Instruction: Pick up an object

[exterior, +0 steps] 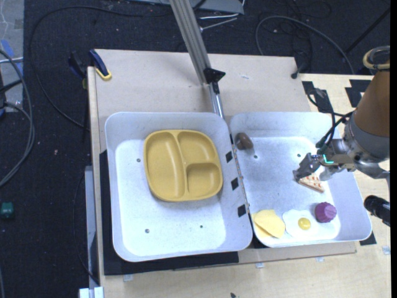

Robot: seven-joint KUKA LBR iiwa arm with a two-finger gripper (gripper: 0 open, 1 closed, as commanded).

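My gripper (308,168) hangs low in the right bin (273,123), reaching in from the right. Just below and right of it lies a small pizza slice (312,182), touching or nearly touching the tip. Along the bin's front lie a purple fruit-like toy (325,212), a fried egg (300,222) and a flat yellow piece (268,223). A small brown object (245,141) rests near the bin's back left corner. The gripper body hides the contact between the tip and the slice.
The left bin (124,228) holds a yellow divided plate (183,165). A grey metal pole (192,33) slants across the back of the bench to the seam between the bins. The arm's orange band (376,107) rises at the right edge.
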